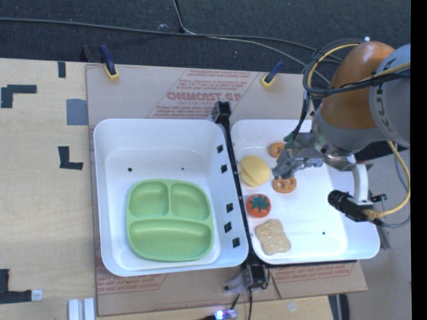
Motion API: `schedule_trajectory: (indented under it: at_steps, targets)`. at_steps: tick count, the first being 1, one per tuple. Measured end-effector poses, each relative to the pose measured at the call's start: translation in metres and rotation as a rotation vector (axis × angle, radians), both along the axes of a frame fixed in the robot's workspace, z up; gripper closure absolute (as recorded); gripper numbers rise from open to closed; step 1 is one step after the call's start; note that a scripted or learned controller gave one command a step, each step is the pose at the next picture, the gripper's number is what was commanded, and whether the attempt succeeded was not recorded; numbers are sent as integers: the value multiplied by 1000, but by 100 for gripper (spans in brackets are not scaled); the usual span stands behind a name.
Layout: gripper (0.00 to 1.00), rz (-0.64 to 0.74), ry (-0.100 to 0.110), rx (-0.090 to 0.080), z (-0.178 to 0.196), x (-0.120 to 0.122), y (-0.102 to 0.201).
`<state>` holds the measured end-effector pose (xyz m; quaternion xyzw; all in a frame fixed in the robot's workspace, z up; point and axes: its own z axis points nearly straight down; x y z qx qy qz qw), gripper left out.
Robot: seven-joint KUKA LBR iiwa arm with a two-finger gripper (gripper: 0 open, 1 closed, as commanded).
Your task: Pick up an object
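The right bin holds a yellow rounded piece, a red tomato-like piece, a tan bread-like slab, a small orange disc and another orange disc. My gripper reaches in from the right and hangs low over the bin, just above the second orange disc and right of the yellow piece. Nothing shows between its fingers.
The left bin holds a green divided plate. A black divider runs between the bins. A black cable connector hangs over the right bin's right side. Clamps stand at the cardboard's back edge.
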<state>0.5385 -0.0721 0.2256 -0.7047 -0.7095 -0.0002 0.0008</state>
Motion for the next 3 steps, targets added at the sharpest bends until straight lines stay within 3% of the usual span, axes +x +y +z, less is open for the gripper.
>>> schedule_trajectory:
  at_steps: [2, 3]
  targets:
    - [100, -1, 0, -1, -20, 36, 100]
    - [100, 0, -2, 0, -5, 61, 150]
